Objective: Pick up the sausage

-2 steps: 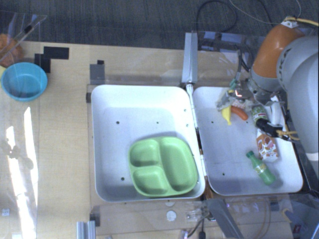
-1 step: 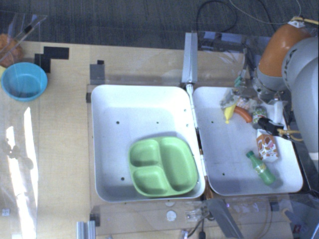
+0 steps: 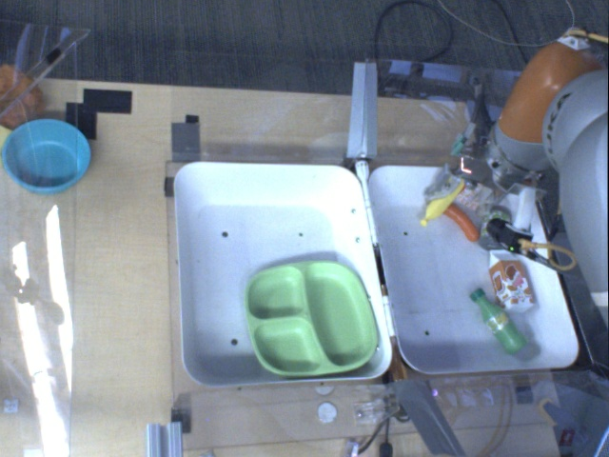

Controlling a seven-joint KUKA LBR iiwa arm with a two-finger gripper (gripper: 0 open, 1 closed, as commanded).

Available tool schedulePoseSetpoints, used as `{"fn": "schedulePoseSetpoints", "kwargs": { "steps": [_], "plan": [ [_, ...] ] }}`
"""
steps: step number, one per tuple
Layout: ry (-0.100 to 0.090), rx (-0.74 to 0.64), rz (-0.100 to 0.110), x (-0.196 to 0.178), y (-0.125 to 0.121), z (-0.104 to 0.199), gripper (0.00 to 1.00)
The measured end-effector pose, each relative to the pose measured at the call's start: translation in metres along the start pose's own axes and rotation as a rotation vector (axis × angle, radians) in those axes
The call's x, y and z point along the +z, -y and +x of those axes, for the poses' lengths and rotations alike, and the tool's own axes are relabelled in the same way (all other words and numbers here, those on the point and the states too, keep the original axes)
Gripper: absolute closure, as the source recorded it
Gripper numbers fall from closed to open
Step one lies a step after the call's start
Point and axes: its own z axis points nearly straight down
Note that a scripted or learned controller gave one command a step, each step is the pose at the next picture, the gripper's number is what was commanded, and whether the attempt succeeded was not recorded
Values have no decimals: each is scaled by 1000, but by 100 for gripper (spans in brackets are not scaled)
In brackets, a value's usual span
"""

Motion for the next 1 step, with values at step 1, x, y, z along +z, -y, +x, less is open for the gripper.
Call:
{"fn": "schedulePoseSetpoints", "kwargs": {
  "steps": [1],
  "plan": [
    [22, -116, 4, 4, 4, -11, 0]
  ]
}}
